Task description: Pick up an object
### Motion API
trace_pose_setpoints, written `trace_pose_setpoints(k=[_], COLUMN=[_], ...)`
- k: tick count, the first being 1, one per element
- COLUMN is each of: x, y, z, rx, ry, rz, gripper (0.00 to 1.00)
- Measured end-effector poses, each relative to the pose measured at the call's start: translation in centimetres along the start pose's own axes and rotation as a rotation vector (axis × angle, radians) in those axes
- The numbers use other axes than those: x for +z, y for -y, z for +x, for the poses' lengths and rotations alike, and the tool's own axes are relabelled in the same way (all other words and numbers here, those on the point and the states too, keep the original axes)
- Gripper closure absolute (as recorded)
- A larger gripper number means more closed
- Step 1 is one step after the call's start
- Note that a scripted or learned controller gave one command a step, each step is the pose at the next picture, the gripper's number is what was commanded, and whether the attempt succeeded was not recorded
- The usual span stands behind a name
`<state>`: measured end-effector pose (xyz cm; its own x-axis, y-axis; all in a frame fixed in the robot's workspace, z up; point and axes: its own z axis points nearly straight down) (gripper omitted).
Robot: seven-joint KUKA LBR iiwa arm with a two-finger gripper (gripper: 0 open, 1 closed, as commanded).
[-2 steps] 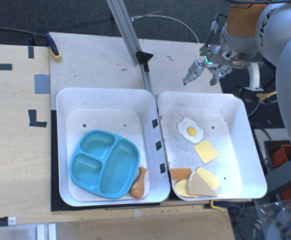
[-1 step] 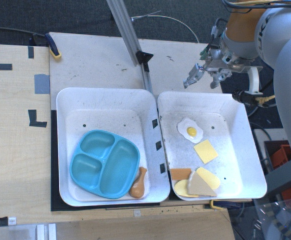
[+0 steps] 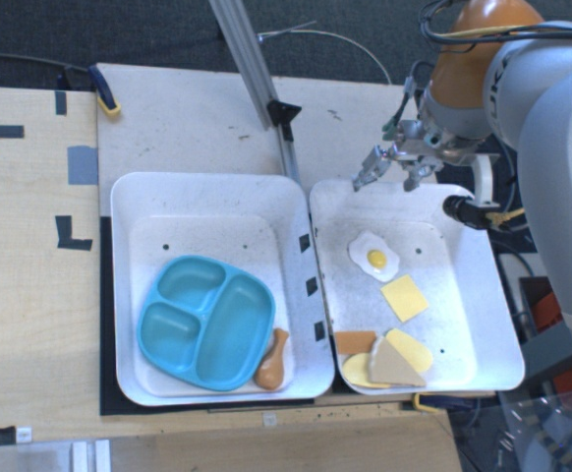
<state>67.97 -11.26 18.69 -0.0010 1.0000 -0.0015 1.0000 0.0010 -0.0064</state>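
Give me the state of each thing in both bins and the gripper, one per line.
Gripper: open, above the right bin's far rim, holding nothing.
Blue plate: flat in the left bin, compartments bare.
Drumstick: lying against the plate's near right edge.
Fried egg: flat in the right bin, yolk up.
Cheese slice: flat, just nearer than the egg.
Food pile: pieces overlapping at the right bin's near edge.

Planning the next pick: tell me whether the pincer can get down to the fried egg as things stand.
Probably yes. The pincer hovers open above the right bin's far rim, and the fried egg lies flat just nearer the camera with bare floor around it; the yellow cheese square sits apart from it.
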Motion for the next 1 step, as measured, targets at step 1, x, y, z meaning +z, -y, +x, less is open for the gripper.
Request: trace_pose_setpoints(k=[1], x=[-14.85], y=[2.17], z=[-2.31], rx=[0.0], ry=[0.001], rz=[-0.015], gripper=[0.0])
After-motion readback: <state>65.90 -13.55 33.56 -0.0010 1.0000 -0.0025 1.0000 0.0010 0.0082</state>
